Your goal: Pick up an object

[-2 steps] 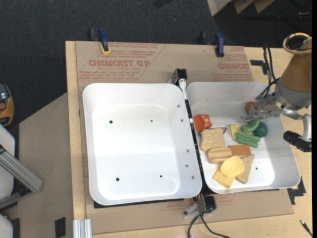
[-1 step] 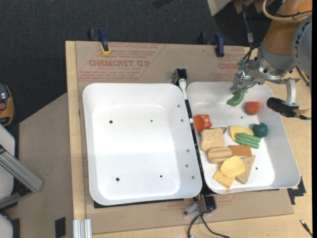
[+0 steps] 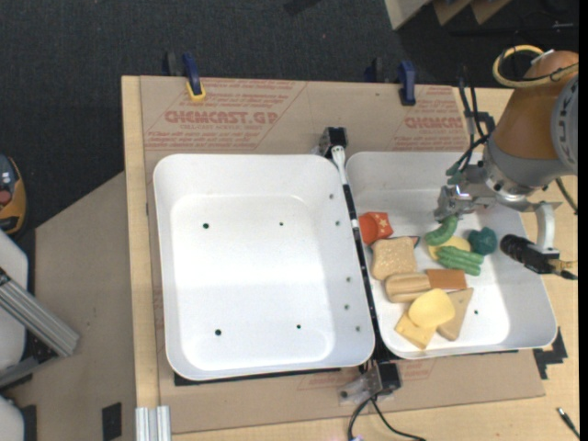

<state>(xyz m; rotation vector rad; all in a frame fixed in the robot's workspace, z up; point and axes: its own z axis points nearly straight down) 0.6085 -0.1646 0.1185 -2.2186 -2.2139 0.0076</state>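
Here, two white bins sit side by side on a bench. The left bin (image 3: 248, 274) adjoins the right bin (image 3: 524, 324), which holds a red piece (image 3: 375, 226), a bread slice (image 3: 394, 256), a tan roll (image 3: 407, 287), yellow cheese (image 3: 428, 315), an orange block (image 3: 446, 278), green beans (image 3: 457, 258) and a teal piece (image 3: 482, 241). The gripper (image 3: 450, 214) hangs over the beans' upper end; whether its pincer is apart or together cannot be told.

Two smooth, glossy white plastic bins (image 3: 184, 274) sit on a matt brown cardboard sheet (image 3: 276, 108), beside which dark rough carpet (image 3: 138, 16) lies; toy foods (image 3: 432, 292) look matt plastic or foam.
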